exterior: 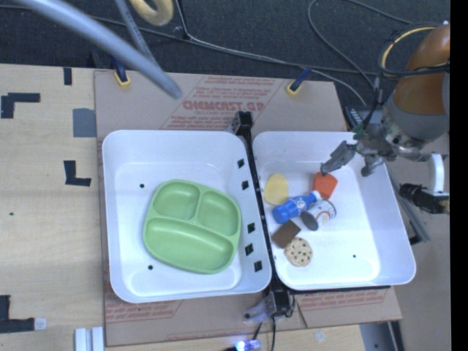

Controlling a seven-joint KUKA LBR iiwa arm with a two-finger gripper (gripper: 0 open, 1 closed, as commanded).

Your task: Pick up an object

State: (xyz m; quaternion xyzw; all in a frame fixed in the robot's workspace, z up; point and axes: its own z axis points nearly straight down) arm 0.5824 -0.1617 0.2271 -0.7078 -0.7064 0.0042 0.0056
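Note:
The right bin holds several small items. An orange block lies near the bin's middle, with a yellow rounded piece to its left. Below them are a blue bottle, a small dark-ended can, a brown bar and a round cookie. My gripper hangs over the bin's upper right part, just above and to the right of the orange block. Its fingers are spread open and nothing is between them.
In the left bin lies a green divided plate. A black clip strip joins the two bins. Cables run behind the right bin, and a grey pole crosses the upper left.

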